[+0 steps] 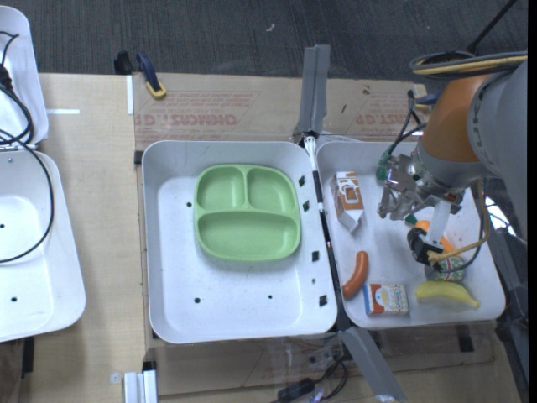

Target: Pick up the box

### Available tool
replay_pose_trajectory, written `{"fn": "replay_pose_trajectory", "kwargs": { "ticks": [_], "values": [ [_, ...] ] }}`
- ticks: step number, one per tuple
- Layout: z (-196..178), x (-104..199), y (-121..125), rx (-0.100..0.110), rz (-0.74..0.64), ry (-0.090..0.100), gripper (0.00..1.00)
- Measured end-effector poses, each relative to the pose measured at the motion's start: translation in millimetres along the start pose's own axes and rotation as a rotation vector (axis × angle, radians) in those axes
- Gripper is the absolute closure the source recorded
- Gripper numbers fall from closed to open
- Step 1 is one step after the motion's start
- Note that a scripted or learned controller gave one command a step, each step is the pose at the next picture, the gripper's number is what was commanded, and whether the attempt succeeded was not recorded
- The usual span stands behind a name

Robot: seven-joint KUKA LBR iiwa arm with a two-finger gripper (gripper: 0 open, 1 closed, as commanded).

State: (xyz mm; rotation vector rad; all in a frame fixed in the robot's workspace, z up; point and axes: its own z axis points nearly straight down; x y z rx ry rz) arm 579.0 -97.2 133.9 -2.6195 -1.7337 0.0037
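Cardboard (210, 112) under bins shows mirrored red print; box (388, 299) label illegible.

Plate (247, 212) in L bin (168, 309); box (387, 299), sausage (356, 274), banana (447, 293) in R bin (369, 154).

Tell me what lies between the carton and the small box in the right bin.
In the camera view, a sausage lies between the carton and the small box, on the right bin's white floor.

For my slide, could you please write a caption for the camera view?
Gripper hovers in right bin beside carton, above box, sausage, banana.
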Motion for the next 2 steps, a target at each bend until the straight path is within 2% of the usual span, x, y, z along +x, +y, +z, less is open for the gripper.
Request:
{"fn": "replay_pose_trajectory", "kwargs": {
  "ticks": [1,2],
  "values": [
    [44,1,-11,0.003,0.024,0.0,0.0],
    [42,1,61,0.0,0.012,0.0,0.0]
  ]
}}
